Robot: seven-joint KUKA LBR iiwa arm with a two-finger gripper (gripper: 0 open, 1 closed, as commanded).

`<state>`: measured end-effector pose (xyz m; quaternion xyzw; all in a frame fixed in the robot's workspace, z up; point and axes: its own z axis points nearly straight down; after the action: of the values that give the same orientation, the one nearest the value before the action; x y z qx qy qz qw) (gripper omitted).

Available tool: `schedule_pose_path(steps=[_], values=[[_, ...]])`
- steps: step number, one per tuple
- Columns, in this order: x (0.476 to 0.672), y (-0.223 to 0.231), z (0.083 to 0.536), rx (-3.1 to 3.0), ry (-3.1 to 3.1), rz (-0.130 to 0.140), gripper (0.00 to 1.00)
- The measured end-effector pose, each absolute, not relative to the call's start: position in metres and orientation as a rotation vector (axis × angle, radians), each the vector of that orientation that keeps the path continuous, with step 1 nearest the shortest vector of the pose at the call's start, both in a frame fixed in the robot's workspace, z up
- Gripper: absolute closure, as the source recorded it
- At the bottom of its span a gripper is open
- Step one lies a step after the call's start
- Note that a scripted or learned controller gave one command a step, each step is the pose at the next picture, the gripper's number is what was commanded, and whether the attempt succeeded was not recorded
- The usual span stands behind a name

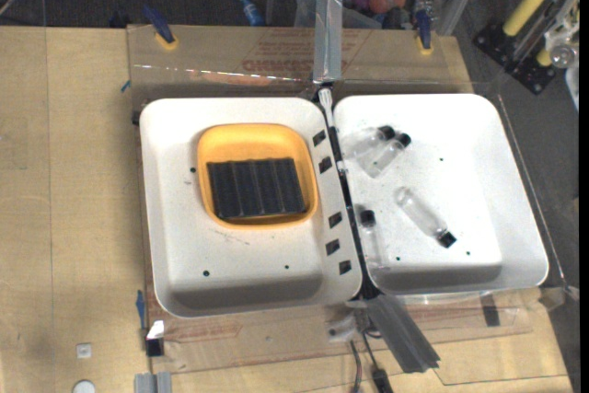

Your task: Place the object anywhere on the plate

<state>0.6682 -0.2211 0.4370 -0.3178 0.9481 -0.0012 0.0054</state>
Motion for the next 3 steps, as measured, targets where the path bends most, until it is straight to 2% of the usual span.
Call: schedule_pose_path(steps=[3], values=[[0.6680,-0.2208,0.4363,-2.031,2.386,-0.003,1.00]])
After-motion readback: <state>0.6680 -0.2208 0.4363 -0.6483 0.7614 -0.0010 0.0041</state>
